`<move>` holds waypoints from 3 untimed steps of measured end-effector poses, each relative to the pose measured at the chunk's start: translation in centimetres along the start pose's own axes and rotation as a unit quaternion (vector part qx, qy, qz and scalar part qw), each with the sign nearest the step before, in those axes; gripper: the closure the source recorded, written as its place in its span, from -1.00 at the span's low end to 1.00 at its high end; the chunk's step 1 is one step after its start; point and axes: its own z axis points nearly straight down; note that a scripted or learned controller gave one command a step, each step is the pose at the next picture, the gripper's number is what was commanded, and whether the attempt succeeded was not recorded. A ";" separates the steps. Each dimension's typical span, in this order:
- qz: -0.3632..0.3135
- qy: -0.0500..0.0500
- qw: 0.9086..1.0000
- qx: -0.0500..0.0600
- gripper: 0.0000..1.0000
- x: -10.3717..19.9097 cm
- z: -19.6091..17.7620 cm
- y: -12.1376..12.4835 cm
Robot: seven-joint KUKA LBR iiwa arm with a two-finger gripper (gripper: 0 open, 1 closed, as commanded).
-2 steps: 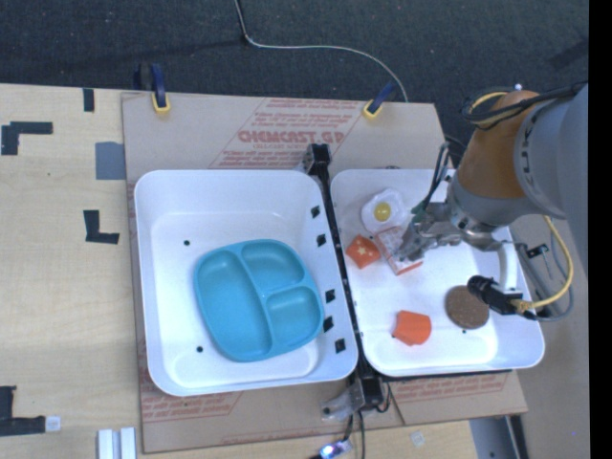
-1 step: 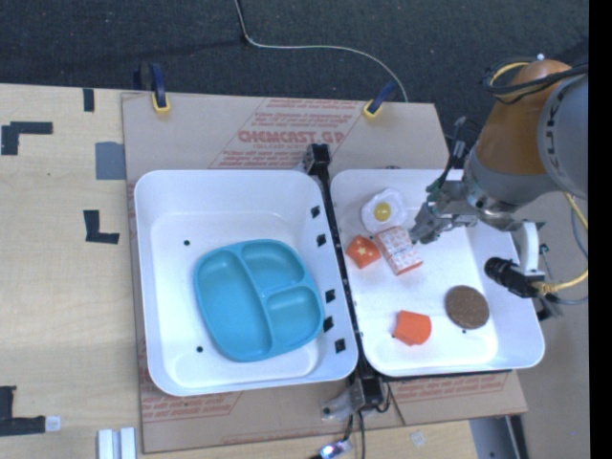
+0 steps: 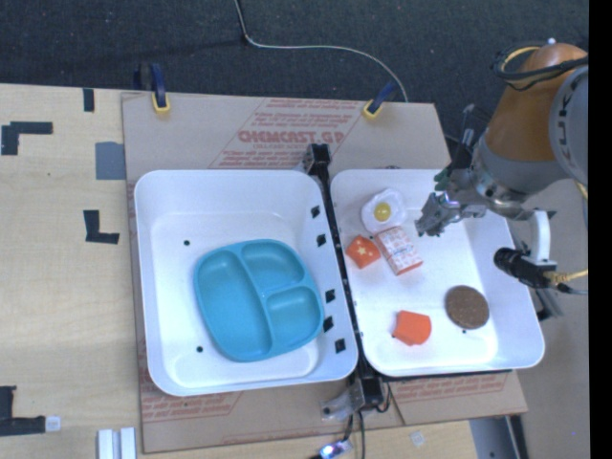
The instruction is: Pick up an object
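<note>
Gripper (image 3: 432,220), grip state unclear, hovers just right of carton (image 3: 400,251) in right bin (image 3: 497,352); carton looks light, stiff—pinch across narrow sides.

left bin (image 3: 153,199): white, shallow, has a blue divided plate (image 3: 258,297) lying flat in it, three compartments, sits kinda toward the lower middle
right bin (image 3: 521,347): same white kind, right next to the left one
black divider (image 3: 332,247): runs between the two bins
cardboard sheet (image 3: 277,137): brown, red print, lies under both bins
clamps: yellow-tipped one (image 3: 158,92) at the sheet's top left, another (image 3: 379,99) at top right
table (image 3: 57,285): light wood, black tape marks (image 3: 96,228)
white cable (image 3: 306,36): snakes over dark carpet (image 3: 115,17) up top
</note>
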 end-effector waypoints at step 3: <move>-0.003 0.001 1.000 0.002 1.00 17.3 0.4 0.2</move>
